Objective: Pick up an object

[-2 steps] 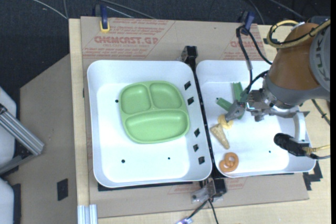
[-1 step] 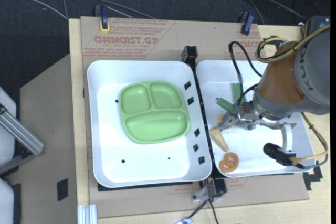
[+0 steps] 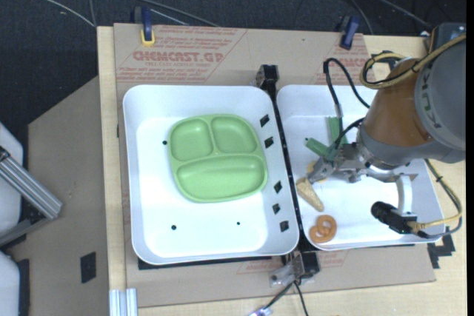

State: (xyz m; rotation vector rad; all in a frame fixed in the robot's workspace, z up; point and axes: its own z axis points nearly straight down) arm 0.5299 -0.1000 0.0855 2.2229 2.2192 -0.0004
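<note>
At the near edge of the right bin [image 3: 355, 239] lay a small orange ring [image 3: 323, 229], flat on the white floor close to the near left corner. Just beyond it, and a little to the left, a pale tan wedge-shaped piece [image 3: 309, 195] rested against the divider [image 3: 284, 159] between the two bins, tilted along the wall; it lay near the ring but apart from it.

Farther in, the gripper [image 3: 326, 166] hung low over the left half of the right bin, above and just right of the tan piece. Whether it was wide or narrow could not be told, as its metal parts blurred together from this angle, and nothing could be seen between them. A green object [image 3: 324, 146] sat right at the gripper's far side, partly covered by it, so its shape was unclear. The arm [image 3: 415, 111] reached in from the right, its orange band over the far right part of the bin, with black cable [image 3: 341, 81] looping beyond it.

In the left bin [image 3: 148, 181], a light green divided plate [image 3: 216, 158] lay flat, roughly in the middle and slightly toward the far side, with two small compartments on its far side and one long one nearer.

Beyond both bins, the brown board [image 3: 185, 48] carried red lettering, with a yellow clamp [image 3: 147, 27] at its far left edge and a blue one [image 3: 348, 30] at the far right.
</note>
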